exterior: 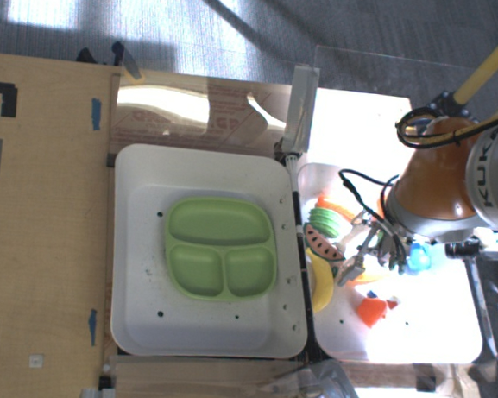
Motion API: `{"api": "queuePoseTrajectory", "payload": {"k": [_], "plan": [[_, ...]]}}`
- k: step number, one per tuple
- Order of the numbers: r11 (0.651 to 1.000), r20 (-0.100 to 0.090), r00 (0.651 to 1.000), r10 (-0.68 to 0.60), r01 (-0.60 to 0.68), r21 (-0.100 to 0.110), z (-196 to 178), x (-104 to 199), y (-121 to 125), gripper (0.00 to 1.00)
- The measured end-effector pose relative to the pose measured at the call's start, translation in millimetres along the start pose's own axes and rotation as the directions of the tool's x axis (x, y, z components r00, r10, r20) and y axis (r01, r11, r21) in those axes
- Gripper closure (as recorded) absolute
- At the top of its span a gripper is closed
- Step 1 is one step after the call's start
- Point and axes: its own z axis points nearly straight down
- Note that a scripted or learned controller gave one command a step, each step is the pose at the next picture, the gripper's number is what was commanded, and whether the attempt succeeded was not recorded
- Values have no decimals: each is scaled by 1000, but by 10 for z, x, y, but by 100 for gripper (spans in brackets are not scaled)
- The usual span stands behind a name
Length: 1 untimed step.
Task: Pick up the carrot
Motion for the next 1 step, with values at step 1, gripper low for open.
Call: {"api": "queuePoseTrajectory", "payload": {"k": [1], "plan": [[972, 0, 972, 236, -236, 1, 13, -358, 170, 0]]}}
